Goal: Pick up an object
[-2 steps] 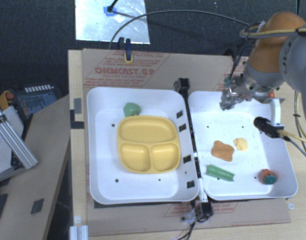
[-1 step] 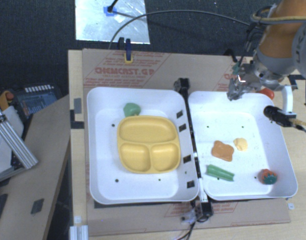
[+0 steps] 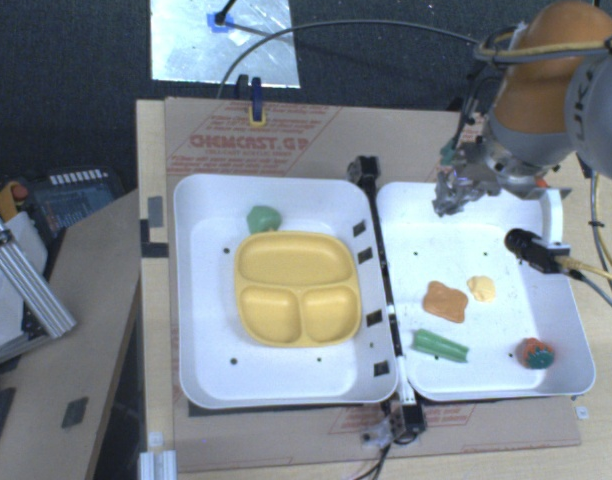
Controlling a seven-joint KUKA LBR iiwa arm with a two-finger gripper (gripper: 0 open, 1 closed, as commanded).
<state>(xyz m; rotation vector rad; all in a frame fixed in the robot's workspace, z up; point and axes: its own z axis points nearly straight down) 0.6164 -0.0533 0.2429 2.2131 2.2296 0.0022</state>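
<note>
My gripper (image 3: 450, 200) hangs over the far left corner of the right bin (image 3: 486, 248), with nothing visibly between its fingers. In the right bin lie an orange-brown piece (image 3: 445, 301), a small pale yellow piece (image 3: 481, 288), a green bean-shaped piece (image 3: 440, 345) and a small red and green item (image 3: 534, 352) near the front right corner. These things all sit well in front of the gripper. In the left bin (image 3: 201, 298) stands a yellow divided tray (image 3: 296, 286), with a green item (image 3: 263, 218) just behind it.
A black divider (image 3: 378, 268) runs between the two bins. A black fitting (image 3: 532, 247) with a cable juts over the right bin's right edge. A cable arcs above the bench behind the bins. A foil sheet (image 3: 221, 28) lies at the back.
</note>
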